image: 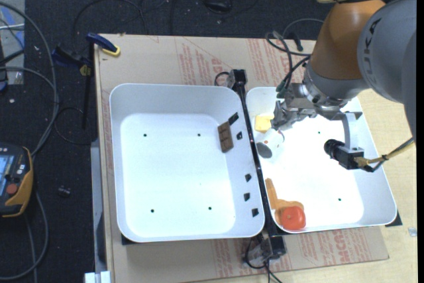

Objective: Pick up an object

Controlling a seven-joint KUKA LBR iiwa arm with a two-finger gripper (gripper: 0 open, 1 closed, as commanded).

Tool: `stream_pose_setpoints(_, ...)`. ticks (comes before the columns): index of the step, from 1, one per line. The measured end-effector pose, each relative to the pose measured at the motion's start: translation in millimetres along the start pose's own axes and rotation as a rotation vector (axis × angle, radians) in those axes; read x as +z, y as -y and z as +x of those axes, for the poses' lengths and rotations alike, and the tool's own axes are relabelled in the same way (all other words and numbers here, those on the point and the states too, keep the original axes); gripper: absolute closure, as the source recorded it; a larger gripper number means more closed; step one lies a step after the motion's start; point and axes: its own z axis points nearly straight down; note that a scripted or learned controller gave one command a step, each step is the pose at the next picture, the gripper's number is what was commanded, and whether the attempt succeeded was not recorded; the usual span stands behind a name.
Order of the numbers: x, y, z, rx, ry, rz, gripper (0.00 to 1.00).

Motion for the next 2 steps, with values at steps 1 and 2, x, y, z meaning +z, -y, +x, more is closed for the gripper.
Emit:
stream_pose_setpoints(1,-7.3,-19.8,47.0,0.000,0.000,-0.001,1.00)
stream_pose_setpoints(2,-18.9,-34.4,96.3,0.000,0.000,-0.001,1.00)
